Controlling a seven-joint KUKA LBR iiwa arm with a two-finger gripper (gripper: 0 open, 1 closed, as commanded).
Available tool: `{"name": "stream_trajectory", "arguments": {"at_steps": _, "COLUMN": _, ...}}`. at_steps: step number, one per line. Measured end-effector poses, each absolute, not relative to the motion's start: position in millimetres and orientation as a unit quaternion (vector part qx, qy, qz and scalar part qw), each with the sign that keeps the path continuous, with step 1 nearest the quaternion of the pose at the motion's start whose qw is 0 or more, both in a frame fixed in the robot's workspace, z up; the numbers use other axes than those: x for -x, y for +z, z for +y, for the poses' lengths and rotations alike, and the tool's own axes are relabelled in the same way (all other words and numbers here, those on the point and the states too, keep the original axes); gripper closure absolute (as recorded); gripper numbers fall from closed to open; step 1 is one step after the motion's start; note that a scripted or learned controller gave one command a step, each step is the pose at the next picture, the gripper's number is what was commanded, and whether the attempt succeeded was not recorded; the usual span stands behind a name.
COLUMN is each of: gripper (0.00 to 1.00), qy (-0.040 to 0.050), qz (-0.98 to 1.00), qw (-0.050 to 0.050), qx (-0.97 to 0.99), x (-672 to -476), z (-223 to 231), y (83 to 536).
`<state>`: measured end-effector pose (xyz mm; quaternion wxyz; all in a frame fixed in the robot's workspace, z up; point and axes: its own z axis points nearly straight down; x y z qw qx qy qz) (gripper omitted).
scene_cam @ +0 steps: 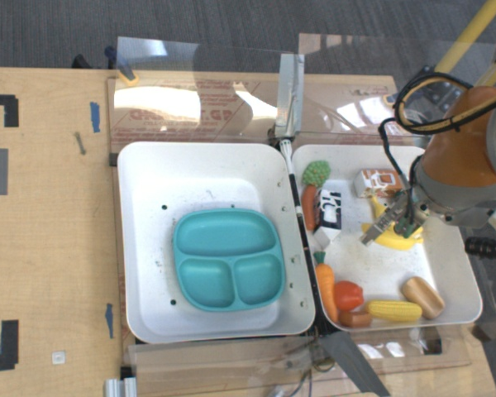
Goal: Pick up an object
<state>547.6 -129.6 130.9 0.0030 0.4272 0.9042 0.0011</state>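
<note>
Bench (41, 222) of pale board, spread under the whole scene, with black corner marks along its left side. Upon it, side by side and touching along a central divider, two shallow white bins. Left bin (140, 188), bearing a teal sectioned tray (228, 257) with one long compartment above two smaller ones, set slightly toward the near right. Right bin (455, 263), bearing the loose items. Arm (463, 155), grey with an orange band, reaching in from the right, black cables looped over it. Gripper (386, 222) low over the middle of the right bin, fingers angled down and to the left, tips just above and touching on the yellow banana (401, 238); whether those fingers are apart or closed, and whether anything sits between them, cannot tell. Behind the gripper, a small orange and white packet (379, 180). Toward the divider, a black and white carton (331, 209), a green broccoli-like piece (317, 173) at the far corner and a reddish chilli (309, 207) just below it. Along the near edge, an orange carrot (326, 288), a red tomato (348, 293) just beside it, a yellow corn cob (394, 310), and a brown bread roll (422, 296) touching the cob's right end.
</note>
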Motion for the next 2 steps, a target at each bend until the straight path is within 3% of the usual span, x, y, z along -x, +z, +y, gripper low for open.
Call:
{"name": "stream_trajectory", "arguments": {"at_steps": 1, "gripper": 1.00, "qy": 0.0032, "qz": 0.893, "qw": 0.005, "qx": -0.450, "x": -542.8, "z": -52.7, "y": 251.2}}
{"name": "stream_trajectory", "arguments": {"at_steps": 2, "gripper": 1.00, "qy": 0.0009, "qz": 0.875, "qw": 0.003, "qx": -0.485, "x": -546.7, "z": -15.6, "y": 260.8}}
